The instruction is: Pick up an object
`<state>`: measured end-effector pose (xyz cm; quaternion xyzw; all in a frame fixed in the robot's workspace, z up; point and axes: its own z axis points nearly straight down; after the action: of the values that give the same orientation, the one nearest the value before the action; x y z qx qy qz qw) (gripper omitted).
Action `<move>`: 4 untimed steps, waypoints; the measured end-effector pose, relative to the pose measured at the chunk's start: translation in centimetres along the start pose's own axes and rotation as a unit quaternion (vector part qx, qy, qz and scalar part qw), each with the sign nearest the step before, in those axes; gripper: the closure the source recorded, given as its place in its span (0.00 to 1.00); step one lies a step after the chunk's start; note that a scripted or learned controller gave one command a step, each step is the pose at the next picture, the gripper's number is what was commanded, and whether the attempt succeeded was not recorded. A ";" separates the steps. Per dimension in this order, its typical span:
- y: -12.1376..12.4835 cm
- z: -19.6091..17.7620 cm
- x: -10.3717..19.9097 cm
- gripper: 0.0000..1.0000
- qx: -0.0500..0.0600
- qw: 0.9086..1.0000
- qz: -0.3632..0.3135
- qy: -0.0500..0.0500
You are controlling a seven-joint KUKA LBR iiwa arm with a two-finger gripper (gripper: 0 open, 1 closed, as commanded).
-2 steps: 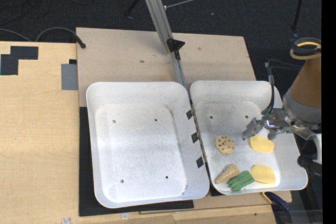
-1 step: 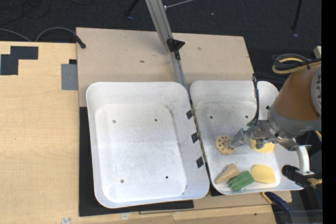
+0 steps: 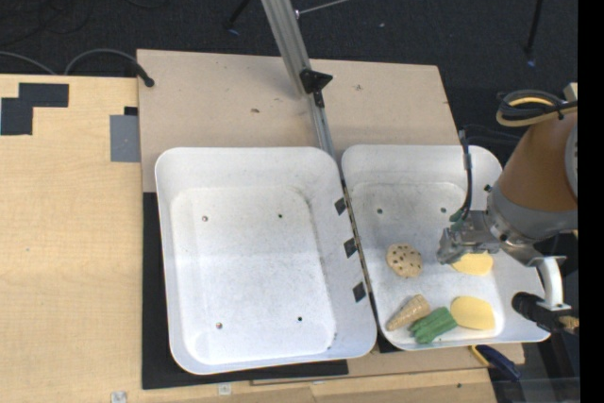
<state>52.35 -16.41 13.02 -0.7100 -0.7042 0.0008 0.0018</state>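
The right bin point(image 3: 415, 175) holds several small items: a tan speckled cookie point(image 3: 404, 260), a beige cone-shaped piece point(image 3: 408, 311), a green object point(image 3: 433, 326), a yellow lemon-like object point(image 3: 474, 312) and a pale yellow piece point(image 3: 473, 265). My gripper point(image 3: 457, 247) is low inside this bin, at the left edge of the pale yellow piece and to the right of the cookie. The orange band of the arm point(image 3: 540, 175) rises to its right. The wrist hides the gripper's tips.
The left bin point(image 3: 247, 250) lies beside the right one, with a row of black clips point(image 3: 347, 245) along the divider between them. A slanted metal rail point(image 3: 283, 24) runs from the back down to the bins. The wooden bench point(image 3: 57, 231) extends left.
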 end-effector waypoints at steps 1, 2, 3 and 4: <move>0.2 -6.3 0.0 1.00 -0.004 1.000 -0.004 -0.001; 0.8 -11.5 0.8 1.00 -0.004 1.000 -0.005 -0.001; 0.9 -15.7 0.7 1.00 -0.003 1.000 -0.005 -0.001; 2.8 -13.8 5.7 1.00 0.000 1.000 -0.006 0.001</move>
<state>55.22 -10.77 26.82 -0.7056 -0.7086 0.0007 0.0024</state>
